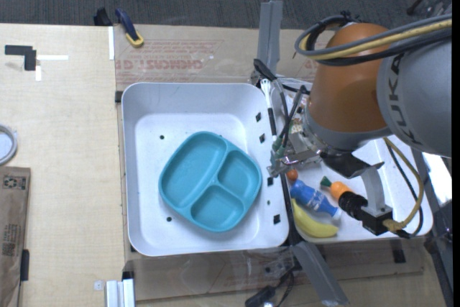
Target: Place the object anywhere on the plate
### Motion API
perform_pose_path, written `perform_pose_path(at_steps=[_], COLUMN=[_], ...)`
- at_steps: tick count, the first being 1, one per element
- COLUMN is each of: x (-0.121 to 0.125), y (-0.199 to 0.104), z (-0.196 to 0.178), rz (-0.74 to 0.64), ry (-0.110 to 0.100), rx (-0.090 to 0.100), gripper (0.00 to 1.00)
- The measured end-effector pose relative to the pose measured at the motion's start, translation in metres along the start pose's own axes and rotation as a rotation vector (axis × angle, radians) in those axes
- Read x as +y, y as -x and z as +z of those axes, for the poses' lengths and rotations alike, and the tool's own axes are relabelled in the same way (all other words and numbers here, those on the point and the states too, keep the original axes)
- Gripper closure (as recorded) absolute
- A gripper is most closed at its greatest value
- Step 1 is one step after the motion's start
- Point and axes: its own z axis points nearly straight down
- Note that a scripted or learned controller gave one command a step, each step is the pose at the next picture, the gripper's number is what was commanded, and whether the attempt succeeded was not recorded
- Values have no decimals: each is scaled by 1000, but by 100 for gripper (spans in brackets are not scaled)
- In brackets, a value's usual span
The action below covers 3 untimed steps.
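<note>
1. When you look down at the bench, you see two white bins side by side, and the left bin (136, 154) has a blue plate (210, 181) lying in it.
2. The plate has three parts, and you can see nothing on any of them.
3. The plate sits a bit tilted, near the middle of its bin and closer to the right wall.
4. In the right bin (413, 223) you can spot a yellow banana (314, 224) near the front edge.
5. Touching the top of the banana lies a blue bottle (314, 199) with a white cap end.
6. Just right of the bottle there is a small orange carrot (336, 190) with a green tip.
7. A tiny orange thing (292, 174) sits just above the bottle.
8. The big grey and orange arm (374, 83) hangs over the right bin and hides much of it.
9. The gripper (287, 158) is low at the wall between the two bins, just above the toys.
10. You cannot tell how its hand stands or if it has hold of anything, since the arm covers it.
</note>
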Motion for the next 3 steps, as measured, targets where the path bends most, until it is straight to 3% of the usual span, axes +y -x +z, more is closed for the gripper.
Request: perform_pose_path(at_steps=[1, 2, 3], x=[8, 27, 18], y=[-34, -84, -30], z=[59, 30, -23], rz=[-121, -228, -230], ry=[-3, 0, 1], rx=[1, 0, 0], gripper=[100, 100, 100])
